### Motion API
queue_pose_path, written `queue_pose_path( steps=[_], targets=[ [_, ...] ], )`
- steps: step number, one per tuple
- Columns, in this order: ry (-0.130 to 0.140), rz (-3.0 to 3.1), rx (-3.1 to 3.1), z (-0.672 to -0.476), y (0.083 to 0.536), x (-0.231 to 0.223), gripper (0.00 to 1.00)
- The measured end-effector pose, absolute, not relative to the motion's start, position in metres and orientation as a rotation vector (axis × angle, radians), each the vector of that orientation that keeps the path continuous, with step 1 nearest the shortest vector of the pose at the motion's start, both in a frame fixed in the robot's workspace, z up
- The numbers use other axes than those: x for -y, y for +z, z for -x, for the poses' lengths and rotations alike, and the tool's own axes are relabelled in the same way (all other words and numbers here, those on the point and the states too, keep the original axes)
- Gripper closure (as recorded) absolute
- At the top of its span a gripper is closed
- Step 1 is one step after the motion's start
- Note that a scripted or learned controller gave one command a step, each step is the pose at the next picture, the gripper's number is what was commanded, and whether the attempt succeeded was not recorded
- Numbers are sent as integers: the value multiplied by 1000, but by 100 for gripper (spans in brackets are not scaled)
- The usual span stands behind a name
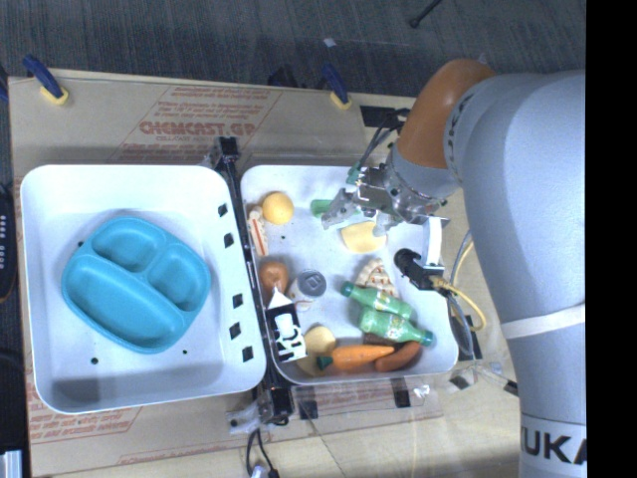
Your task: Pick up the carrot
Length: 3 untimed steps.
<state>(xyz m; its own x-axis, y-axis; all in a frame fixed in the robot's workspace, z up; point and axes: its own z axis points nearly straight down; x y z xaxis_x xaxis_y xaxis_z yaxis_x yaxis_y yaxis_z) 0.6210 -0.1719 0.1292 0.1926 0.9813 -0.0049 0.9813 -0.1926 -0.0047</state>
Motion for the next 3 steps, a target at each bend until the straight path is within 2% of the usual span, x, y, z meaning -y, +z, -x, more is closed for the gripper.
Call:
queue_pose_path(
  steps=[1, 2, 3],
  targets=[
    [10, 2384, 2033, -612, 90, 167, 0],
    [10, 2376, 2041, -614, 102, 166, 100],
    [10, 2375, 2041, -614, 102, 166, 0]
  ],
)
